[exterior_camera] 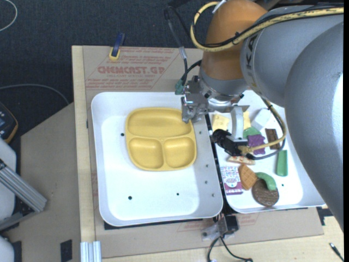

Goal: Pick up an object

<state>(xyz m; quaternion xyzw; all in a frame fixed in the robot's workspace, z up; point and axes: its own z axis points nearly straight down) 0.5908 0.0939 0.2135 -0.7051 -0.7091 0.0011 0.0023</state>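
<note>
We are looking down on the bench and seeing the grey arm reaching in from the right, its orange band sitting above the wrist. The gripper is hanging over the far part of the seam where the two bins are meeting, and we are unable to tell whether it is open or closed, since the wrist is covering it from above. In the left bin a yellow divided plate is lying flat toward the far side, its near right corner sitting just beside the bin's right wall and close to the gripper. The right bin is holding a loose cluster of small things: a purple piece and a brown block are lying near the middle, a green stick is resting to their right, a printed packet is lying along the left wall, a tan waffle-like piece is touching it, and a round brown piece is sitting nearest us. Both bins are resting on a brown board printed with red lettering.
</note>
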